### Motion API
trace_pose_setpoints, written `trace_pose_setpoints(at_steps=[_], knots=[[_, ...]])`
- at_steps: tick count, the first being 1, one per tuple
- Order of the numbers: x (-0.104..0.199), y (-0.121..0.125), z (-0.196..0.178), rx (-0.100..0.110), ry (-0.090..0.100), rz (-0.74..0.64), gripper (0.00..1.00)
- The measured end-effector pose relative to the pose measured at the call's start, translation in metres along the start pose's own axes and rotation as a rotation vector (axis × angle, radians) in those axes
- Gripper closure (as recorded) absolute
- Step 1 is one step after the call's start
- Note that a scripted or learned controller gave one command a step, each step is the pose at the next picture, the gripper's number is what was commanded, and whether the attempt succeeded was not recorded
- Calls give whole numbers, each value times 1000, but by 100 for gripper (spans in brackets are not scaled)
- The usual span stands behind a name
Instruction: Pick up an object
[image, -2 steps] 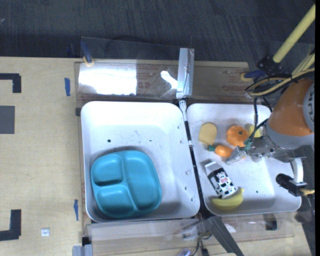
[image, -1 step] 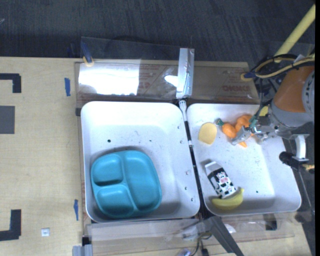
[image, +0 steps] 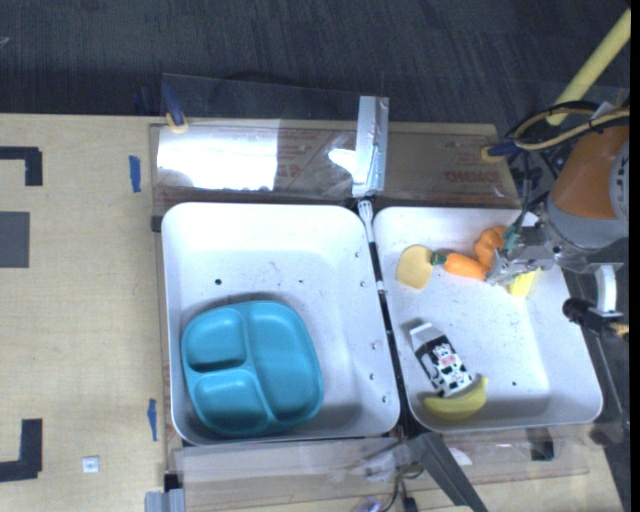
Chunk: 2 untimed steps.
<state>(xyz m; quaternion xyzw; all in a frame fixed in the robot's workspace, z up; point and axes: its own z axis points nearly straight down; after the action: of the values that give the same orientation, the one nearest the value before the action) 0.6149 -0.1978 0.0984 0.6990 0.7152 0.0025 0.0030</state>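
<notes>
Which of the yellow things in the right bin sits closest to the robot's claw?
The small yellow piece right under the gripper. The pale yellow lump lies farther left, the banana at the front wall.

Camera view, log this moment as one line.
tool low over right bin | near orange toy | grasp unconfirmed | blue tray left bin

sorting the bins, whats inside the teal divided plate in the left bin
The teal plastic three-compartment plate in the left white bin looks bare: all three sections show only teal surface. Whatever lies beneath the plate is covered.
</notes>
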Motion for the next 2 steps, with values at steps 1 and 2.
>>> trace_pose_setpoints(at_steps=[1, 2], knots=[[-17, 46, -12, 48, 23, 17, 100], [35, 29, -101, 4, 1, -229, 100]])
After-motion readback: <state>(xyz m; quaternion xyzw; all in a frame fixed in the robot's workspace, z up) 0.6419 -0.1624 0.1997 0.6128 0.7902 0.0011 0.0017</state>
